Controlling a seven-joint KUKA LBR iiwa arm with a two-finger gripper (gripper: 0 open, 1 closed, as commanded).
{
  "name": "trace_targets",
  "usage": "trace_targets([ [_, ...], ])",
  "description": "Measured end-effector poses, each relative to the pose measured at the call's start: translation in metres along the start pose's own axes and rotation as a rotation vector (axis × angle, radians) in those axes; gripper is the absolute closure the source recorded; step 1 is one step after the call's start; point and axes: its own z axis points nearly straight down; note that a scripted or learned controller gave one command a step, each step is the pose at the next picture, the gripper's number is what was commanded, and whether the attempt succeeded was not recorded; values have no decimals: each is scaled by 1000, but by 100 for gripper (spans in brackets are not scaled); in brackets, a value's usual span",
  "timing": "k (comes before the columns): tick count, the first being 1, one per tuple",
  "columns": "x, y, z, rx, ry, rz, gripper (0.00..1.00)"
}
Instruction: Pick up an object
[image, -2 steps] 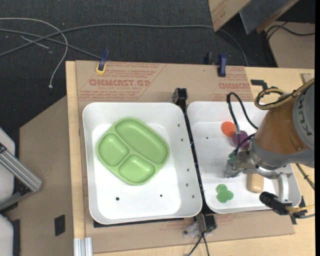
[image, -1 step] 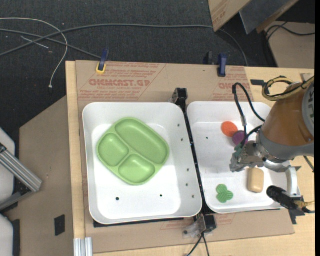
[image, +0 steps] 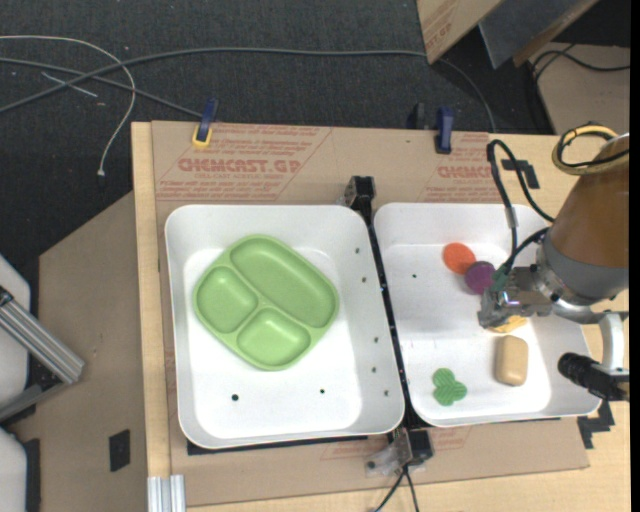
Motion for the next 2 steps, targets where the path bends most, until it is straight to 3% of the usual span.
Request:
trace_targets([
  [1, -2, -4, -45, -1, 0, 0, 100],
  [2, 48, 28, -52, 1, 2, -5, 100],
])
